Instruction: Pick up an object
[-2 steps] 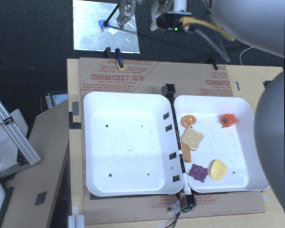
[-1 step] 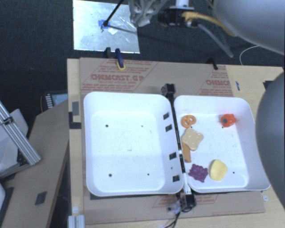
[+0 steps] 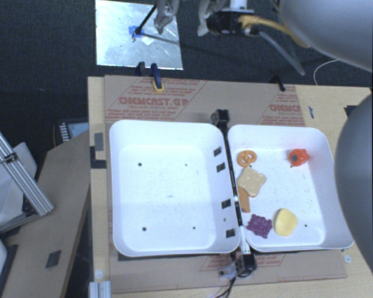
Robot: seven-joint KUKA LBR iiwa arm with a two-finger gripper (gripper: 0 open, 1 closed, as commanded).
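The right bin (image 3: 317, 139) holds several small toy foods. A pretzel (image 3: 247, 157) lies near its left wall, and a red-orange tomato-like piece (image 3: 298, 157) sits at the back right. A slice of bread (image 3: 252, 182) rests on an orange-brown piece (image 3: 244, 203). Purple grapes (image 3: 259, 225) and a yellow lemon-like piece (image 3: 285, 222) lie near the front. My gripper (image 3: 183, 17) hangs high at the top of the view, beyond the bins' far side. Its two fingers stand apart, open, with nothing between them.
The left bin (image 3: 119, 174) sits beside the right one, joined by a black clipped divider (image 3: 228, 174). Both rest on a cardboard sheet (image 3: 192, 96). A shiny metal plate (image 3: 125, 35) lies at the back left. The grey arm (image 3: 326, 26) crosses the top right.
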